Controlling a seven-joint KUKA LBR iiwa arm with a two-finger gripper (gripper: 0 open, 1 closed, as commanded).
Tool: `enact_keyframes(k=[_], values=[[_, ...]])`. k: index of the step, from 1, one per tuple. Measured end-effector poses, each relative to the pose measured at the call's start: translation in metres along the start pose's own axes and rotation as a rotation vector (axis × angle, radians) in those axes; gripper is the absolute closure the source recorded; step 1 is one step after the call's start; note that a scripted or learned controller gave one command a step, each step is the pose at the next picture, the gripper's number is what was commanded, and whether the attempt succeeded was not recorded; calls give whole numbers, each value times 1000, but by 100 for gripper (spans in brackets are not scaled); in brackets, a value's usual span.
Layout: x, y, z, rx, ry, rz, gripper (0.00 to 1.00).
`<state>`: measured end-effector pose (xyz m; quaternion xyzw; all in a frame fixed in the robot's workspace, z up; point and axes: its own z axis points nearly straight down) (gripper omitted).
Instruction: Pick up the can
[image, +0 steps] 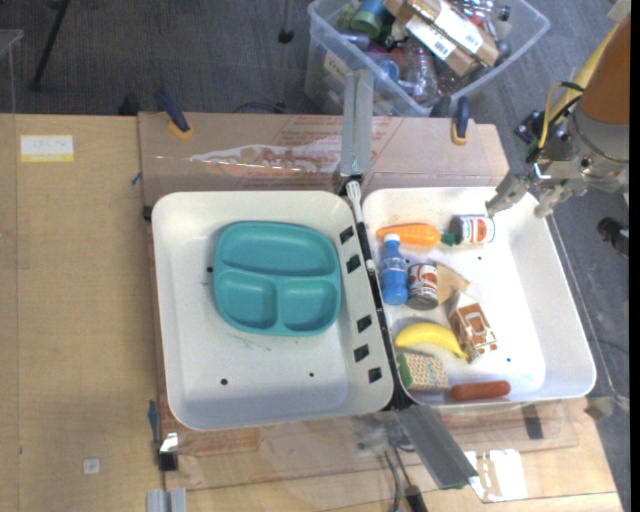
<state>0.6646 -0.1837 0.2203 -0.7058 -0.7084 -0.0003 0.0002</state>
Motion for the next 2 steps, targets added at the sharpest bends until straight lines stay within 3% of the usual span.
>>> enact_keyframes(k=[1, 2], values=[[77, 1, 111, 8, 2, -187, 0], [76, -72, 129, -13, -3, -120, 0]])
